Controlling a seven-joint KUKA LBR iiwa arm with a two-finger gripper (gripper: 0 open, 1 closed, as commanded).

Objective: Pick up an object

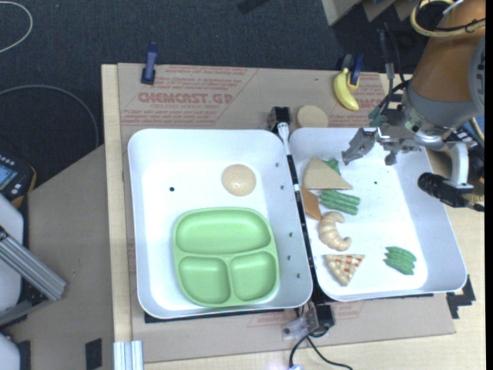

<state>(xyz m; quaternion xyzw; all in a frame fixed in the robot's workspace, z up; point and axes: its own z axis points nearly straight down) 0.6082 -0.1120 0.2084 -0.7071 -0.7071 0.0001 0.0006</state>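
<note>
1. A green divided plate (225, 262) lies in the left bin (146, 206), far to the left of the pincer and nearer the camera.
2. A round tan bun (239, 179) sits just behind that plate, also well left of the pincer.
3. In the right bin (439, 230), a tan sandwich wedge (323, 176) lies just left of the pincer, with green beans (340, 201) beside it.
4. A croissant (334, 231) and a pizza slice (343, 267) lie toward the camera from the pincer, well apart from it.
5. The pincer (373, 149) hangs over the far part of the right bin; its two fingers stand spread apart with nothing between them.
6. A second green bean bunch (400, 260) lies toward the camera, slightly right of the pincer.
7. A banana (346, 90) rests on the counter (192, 99) behind the pincer.
</note>
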